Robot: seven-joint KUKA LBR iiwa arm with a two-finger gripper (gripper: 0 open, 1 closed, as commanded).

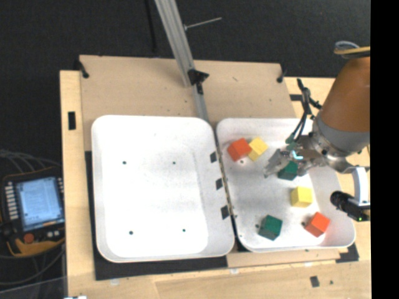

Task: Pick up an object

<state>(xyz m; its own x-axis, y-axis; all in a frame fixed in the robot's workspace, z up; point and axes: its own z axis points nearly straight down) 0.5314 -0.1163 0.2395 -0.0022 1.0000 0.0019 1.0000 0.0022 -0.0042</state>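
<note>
The gripper (285, 164) sits low in the right bin (249, 195), fingers spread on either side of a dark green block (288, 172); whether they actually clamp it is unclear. Just to its left, an orange cube (238, 149) touches a yellow cube (257, 147). Another yellow cube (301, 196), a green cube (270, 227) and an orange cube (317, 223) lie nearer the front. The left bin (156, 185) sits alongside on the counter (143, 86).

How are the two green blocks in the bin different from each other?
The green block by the gripper sits in the middle of the right bin, while the other green block lies near its front edge. The gripper hangs right over the first and partly hides it; the second lies in full view, with nothing over it. Both are dark green and lie in the same bin.
</note>
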